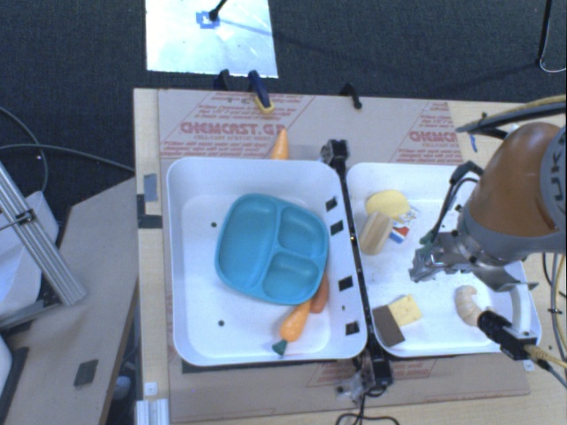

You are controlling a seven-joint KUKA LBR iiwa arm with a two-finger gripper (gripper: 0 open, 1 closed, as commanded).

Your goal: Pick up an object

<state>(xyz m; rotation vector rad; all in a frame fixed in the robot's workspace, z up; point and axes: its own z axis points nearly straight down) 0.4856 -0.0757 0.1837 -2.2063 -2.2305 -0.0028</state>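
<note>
Camera view: jaws point(425, 264) hover low in the right bin point(443, 177), open state indeterminate, nothing visibly held; cheese wedge point(407, 309) lies near.

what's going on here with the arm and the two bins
A grey and orange robot arm reaches in over the right bin, its gripper low above the bin floor with nothing seen between the fingers. Around it lie a yellow toy, a tan cylinder, a cheese wedge, a brown block and a pale curved piece. The left bin holds a blue divided plate and a toy carrot.
</note>
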